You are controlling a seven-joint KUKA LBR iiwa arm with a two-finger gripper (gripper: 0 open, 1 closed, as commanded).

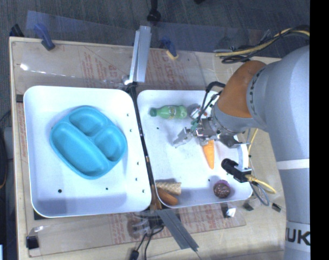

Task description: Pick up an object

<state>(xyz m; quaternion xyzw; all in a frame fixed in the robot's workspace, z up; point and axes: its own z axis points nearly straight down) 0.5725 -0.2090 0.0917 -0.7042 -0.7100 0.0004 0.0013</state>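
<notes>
The right bin holds several things. A green bottle lies on its side near the far wall. An orange carrot lies right of the middle. A dark red round thing rests by the near wall, and a brown cone-shaped pastry sits in the near left corner. My gripper hangs low over the bin's bare middle, below the bottle and left of the carrot. Nothing shows in its grasp.
The left bin carries a blue divided plate. A metal rail rises from behind the gap between the bins. The grey arm covers the right bin's far right corner.
</notes>
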